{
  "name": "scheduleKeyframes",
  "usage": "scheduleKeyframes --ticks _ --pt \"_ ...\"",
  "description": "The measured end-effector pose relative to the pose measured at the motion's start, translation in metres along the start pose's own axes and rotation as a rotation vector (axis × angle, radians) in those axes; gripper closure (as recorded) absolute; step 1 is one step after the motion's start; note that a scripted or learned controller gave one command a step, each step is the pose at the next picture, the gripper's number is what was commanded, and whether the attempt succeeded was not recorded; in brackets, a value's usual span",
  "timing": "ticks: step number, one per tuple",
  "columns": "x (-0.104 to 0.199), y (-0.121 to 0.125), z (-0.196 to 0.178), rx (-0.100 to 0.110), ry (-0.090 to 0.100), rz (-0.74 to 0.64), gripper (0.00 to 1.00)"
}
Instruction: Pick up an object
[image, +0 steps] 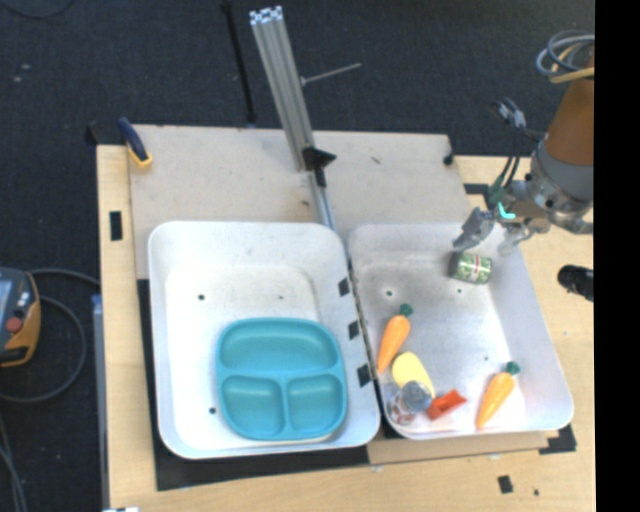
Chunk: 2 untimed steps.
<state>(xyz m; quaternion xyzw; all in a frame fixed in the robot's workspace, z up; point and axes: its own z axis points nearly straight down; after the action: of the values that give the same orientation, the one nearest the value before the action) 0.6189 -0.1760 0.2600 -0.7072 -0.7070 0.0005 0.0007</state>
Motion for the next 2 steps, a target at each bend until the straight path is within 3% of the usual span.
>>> scheduleKeyframes --ticks 1,2 --pt "0.0 0.001 -0.002 -0.004 -0.001 0.0 0.0" --pt "-0.003 0.004 0.04 0.0 -0.002 0.0 0.0"
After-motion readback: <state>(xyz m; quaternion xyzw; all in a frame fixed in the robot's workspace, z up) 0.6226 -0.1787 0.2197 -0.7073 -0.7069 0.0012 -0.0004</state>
